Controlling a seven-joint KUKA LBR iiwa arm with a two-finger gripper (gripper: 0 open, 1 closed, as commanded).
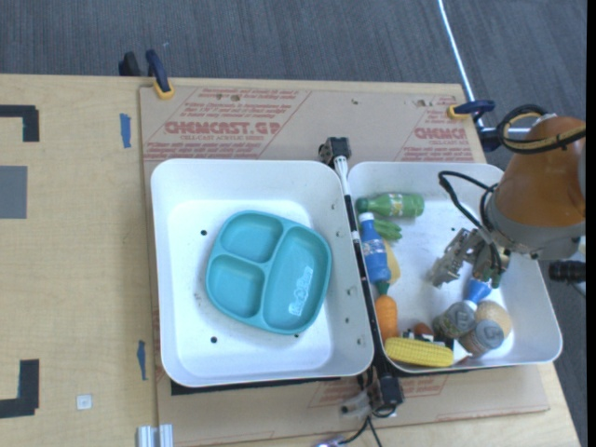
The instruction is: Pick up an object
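My gripper (467, 268) hangs over the middle of the right bin (531, 291), its fingers (446, 266) spread open with nothing between them. Just below it lies a small blue and white piece (477, 292). In front of that sit a grey lumpy object (455, 321) and a tan round one (493, 323). A corn cob (418, 350) rests at the front wall. Along the bin's left side lie a green bottle (391, 205), a blue bottle (375, 251) and an orange carrot (386, 315).
The left bin (177, 250) holds a teal divided plate (268, 271). The orange band of the arm (545, 189) looms over the right bin's far right corner, with black cables beside it. Bare bin floor (428, 240) lies left of the gripper.
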